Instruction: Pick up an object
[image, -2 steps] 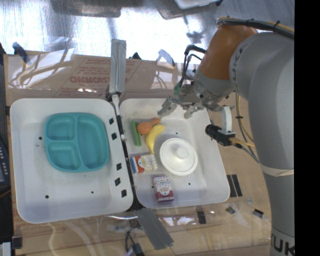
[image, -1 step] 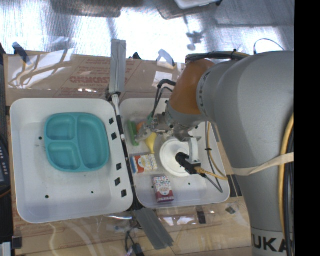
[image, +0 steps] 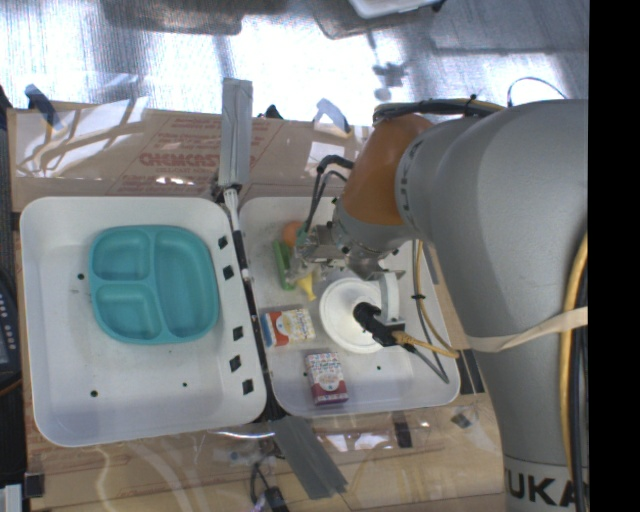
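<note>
1. The jaws (image: 312, 252) are seen low in the right bin (image: 430, 385), beside the white bowl (image: 345, 315); their spread cannot be told.
2. A green object (image: 286, 265) and an orange one (image: 291, 232) lie just beside the jaws.
3. Two small cartons (image: 288, 326) (image: 326, 378) are found near the bowl.
4. A teal tray (image: 153, 282) rests in the left bin (image: 60, 400).

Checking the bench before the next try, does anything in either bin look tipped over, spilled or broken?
Nothing stands out. The teal divided tray sits flat in the left bin. The two small cartons and white bowl in the right bin look intact, nothing spilled.
</note>
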